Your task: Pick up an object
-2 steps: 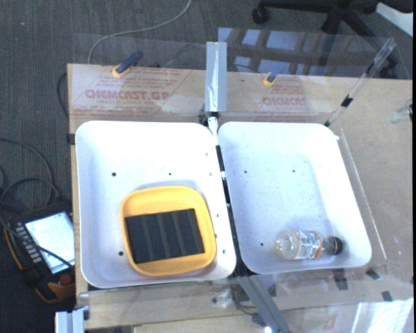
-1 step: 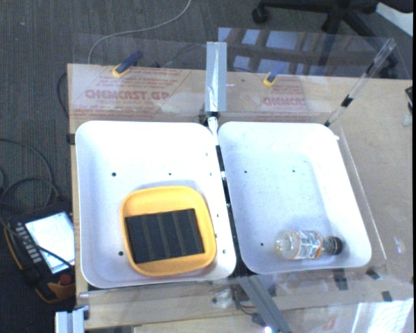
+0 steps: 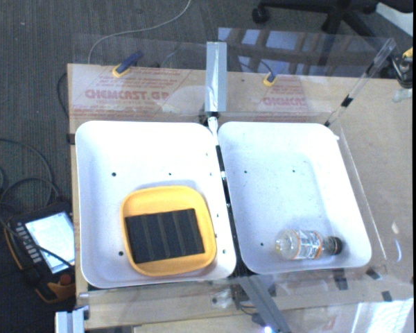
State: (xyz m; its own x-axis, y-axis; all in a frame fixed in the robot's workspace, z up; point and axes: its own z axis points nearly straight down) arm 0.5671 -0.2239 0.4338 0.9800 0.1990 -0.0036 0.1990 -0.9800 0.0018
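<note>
**On the table: 2 bins, 2 objects**

Across the upper part of the frame, behind the bins, a board (image 3: 152, 92) carries faded red lettering that appears to read "CHEMCAST"; the same red print repeats, less legibly, on the upper right stretch. 2 small yellow clamps (image 3: 127, 63) sit along its far edge, 1 at upper left and 1 near upper centre.

2 shallow white bins lie side by side on the table (image 3: 385, 165). The left bin (image 3: 125, 148) holds 1 yellow tray-like object (image 3: 168, 231) with a dark ribbed panel on top, resting in the bin's lower half, toward lower centre of the frame. The right bin (image 3: 291, 158) holds 1 clear plastic bottle (image 3: 306, 245) with a dark cap, lying on its side near the bin's lower right corner, cap pointing right. Any label on the bottle is too small to read.

At lower left, on the floor, 1 handheld device with a lit screen (image 3: 45, 238) rests among black cables.

The gripper's state cannot be told.
</note>
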